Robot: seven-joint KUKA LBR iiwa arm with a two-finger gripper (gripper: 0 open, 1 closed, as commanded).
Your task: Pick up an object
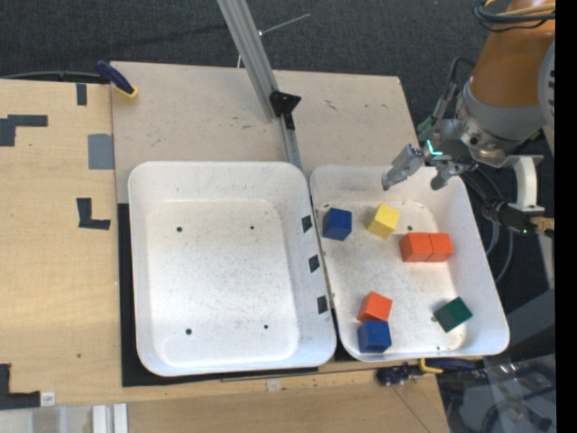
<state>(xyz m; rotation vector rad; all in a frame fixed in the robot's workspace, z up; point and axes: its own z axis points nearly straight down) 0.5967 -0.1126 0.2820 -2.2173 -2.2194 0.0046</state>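
While gripper [418, 171] hangs spread, ungrasping, over right bin [482, 282] far rim, yellow cube [383, 220] nearby.

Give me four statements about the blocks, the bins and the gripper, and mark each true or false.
1. All the blocks lie in the right bin. True.
2. The gripper has the yellow block between its fingers. False: it is open above the bin's far edge, holding nothing.
3. An orange block sits right beside a blue block near the front of the bin. True.
4. The green block lies in the left bin. False: it is in the right bin's front right corner.
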